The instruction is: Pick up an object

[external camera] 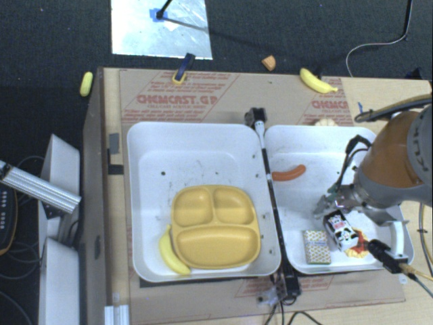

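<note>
- Camera view: the gripper (330, 207) is lowered into the right bin (298, 141), just above a small black-and-white carton (340, 228).
- Whether its claw is spread or pressed together cannot be told.
- A sausage (288, 173) is seen near the divider.

The table (223, 90) is topped with a brown board printed with red lettering. Two shallow white bins sit on it side by side, touching along a dark central divider: the left bin (145, 181) and the right bin (304, 137). Near the far edge, a banana (316, 81) lies on the board beyond the right bin, and a small blue-and-yellow object (183, 68) rests beyond the left bin. A pale rounded item (326, 121) sits just at the right bin's far rim.
</note>
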